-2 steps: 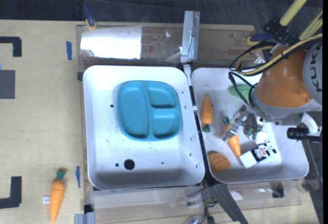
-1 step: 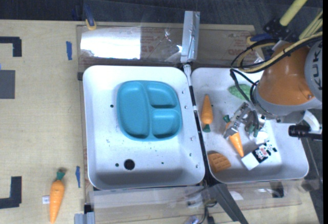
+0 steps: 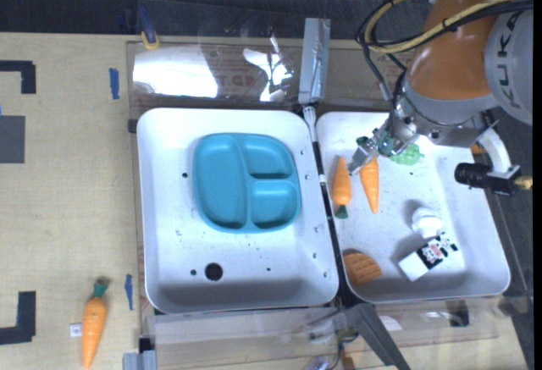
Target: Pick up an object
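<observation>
The right bin (image 3: 474, 275) holds two orange carrots side by side: one (image 3: 340, 180) lies against the left wall with its green end toward me, the other (image 3: 371, 184) just right of it. My gripper (image 3: 369, 151) hangs over the bin's upper middle, right at the top end of the second carrot. A green leafy piece (image 3: 411, 156) sits just to the right of the gripper, partly under the wrist. Also in this bin are a small white piece (image 3: 426, 219), a white box with black and red marks (image 3: 428, 256) and a brown round piece (image 3: 362, 267).
The left bin (image 3: 161, 275) holds a blue divided plate (image 3: 247, 180) and a small black disc (image 3: 213, 272). A third carrot (image 3: 93, 322) lies on the wooden bench at bottom left, outside the bins. A metal divider (image 3: 313, 63) stands behind the bins.
</observation>
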`<state>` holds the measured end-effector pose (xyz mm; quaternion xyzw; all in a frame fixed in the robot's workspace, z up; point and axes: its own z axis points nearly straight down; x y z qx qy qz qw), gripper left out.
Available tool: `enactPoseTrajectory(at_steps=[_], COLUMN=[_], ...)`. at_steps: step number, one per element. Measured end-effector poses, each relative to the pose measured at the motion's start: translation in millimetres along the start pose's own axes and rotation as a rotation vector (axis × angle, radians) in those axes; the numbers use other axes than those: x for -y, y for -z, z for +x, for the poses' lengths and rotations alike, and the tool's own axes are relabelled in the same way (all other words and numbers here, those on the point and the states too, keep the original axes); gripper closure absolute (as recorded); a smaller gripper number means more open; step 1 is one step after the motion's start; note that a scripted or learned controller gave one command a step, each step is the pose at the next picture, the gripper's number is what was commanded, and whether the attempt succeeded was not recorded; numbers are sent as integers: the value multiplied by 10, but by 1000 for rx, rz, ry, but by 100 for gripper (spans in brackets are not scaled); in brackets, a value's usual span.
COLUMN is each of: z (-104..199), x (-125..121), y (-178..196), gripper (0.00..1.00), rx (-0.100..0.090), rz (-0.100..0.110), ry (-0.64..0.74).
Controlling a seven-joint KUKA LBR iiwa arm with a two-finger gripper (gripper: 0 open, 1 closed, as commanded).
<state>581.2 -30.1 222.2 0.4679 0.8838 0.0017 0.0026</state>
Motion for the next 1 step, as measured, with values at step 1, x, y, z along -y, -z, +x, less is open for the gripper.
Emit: enactPoseTrajectory(at_steps=[1], z=[-201], x=[-121], y=[-118], gripper=[100], rx=[0], rz=[3], ry=[-96])
